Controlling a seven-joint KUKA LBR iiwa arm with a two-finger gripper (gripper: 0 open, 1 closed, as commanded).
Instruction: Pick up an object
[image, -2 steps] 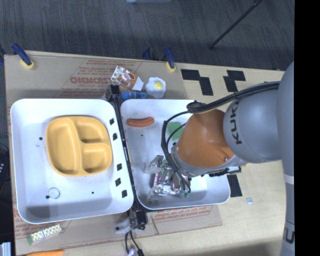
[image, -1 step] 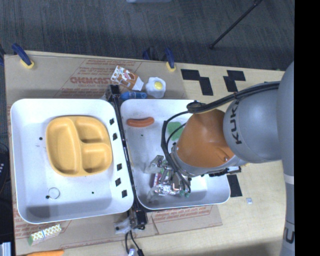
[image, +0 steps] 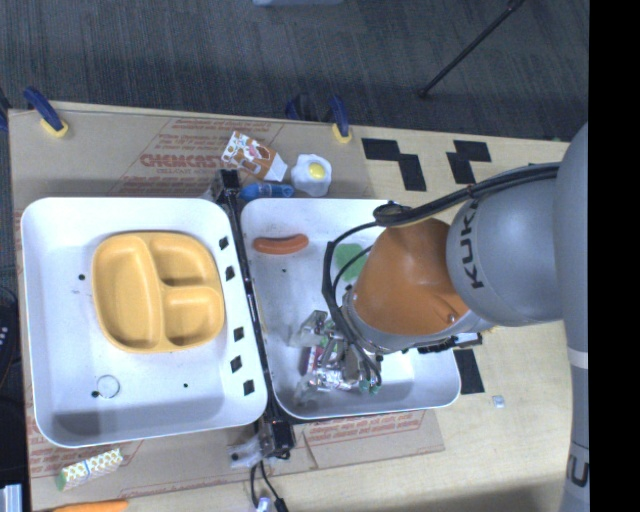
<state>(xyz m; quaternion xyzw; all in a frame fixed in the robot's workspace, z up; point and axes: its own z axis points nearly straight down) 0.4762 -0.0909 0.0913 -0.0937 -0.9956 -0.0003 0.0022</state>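
Reaching in from the right of the frame, the grey arm (image: 520, 250) with its orange band covers much of the right bin (image: 290, 300). The left bin (image: 50, 300) holds a yellow divided tray (image: 157, 290). The gripper (image: 335, 365) sits low in the right bin, near its bottom edge, and whether it is released or clenched cannot be told. A sausage (image: 281, 243) lies well apart, toward the upper left of the gripper, its long axis running left to right. A green object (image: 348, 258) peeks out beside the orange band.
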